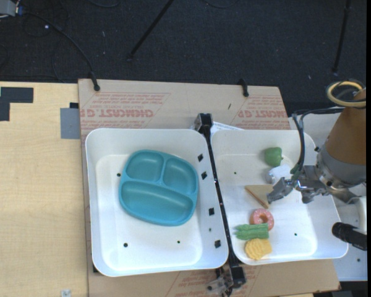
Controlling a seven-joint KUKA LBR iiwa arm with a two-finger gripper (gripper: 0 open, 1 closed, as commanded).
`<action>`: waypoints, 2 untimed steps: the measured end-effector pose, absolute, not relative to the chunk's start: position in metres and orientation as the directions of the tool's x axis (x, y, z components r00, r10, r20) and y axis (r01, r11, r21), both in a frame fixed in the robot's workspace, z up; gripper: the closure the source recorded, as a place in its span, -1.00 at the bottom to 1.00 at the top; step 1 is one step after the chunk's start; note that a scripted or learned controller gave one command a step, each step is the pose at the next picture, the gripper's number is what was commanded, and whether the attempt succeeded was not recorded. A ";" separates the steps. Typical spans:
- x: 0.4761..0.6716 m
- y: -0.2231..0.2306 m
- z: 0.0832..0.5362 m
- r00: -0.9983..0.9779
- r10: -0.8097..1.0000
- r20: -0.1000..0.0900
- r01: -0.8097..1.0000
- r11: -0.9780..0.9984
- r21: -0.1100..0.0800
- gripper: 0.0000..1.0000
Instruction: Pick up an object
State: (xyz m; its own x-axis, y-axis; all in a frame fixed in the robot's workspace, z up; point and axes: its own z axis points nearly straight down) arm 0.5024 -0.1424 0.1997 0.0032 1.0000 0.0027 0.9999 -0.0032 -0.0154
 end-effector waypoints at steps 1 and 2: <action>0.505 -0.142 0.206 0.000 1.000 0.000 1.000 0.000 -0.002 -1.00; 0.508 -0.143 0.150 0.000 1.000 0.002 1.000 0.000 -0.008 -1.00</action>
State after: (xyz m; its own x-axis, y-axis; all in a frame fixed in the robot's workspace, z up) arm 0.5081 -0.1431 0.1499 0.0002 1.0000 0.0025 1.0000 -0.0001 -0.0079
